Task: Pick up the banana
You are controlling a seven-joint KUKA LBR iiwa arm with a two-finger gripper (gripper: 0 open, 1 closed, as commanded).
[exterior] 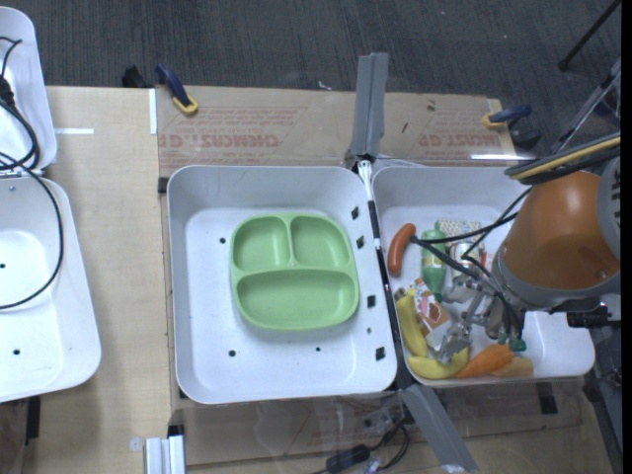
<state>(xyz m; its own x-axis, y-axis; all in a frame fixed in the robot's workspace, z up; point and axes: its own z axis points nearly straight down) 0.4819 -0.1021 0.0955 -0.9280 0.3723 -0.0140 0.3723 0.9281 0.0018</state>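
The yellow banana (pixel 413 332) lies curved along the front left corner of the right bin (pixel 553 349), its lower end bending toward the front wall. My gripper (pixel 457 336) hangs low in that bin, just right of the banana and over the pile of toy food. The grey arm with its orange band (pixel 558 235) reaches in from the right and hides the bin's right half. I see nothing lifted clear of the bin.
A red sausage (pixel 398 248), a green item (pixel 433 257), a small printed packet (pixel 431 310) and an orange carrot (pixel 489 361) crowd around the banana. The left bin (pixel 197 294) holds a green divided plate (pixel 293 271). A grey divider post (pixel 369 107) stands between the bins.
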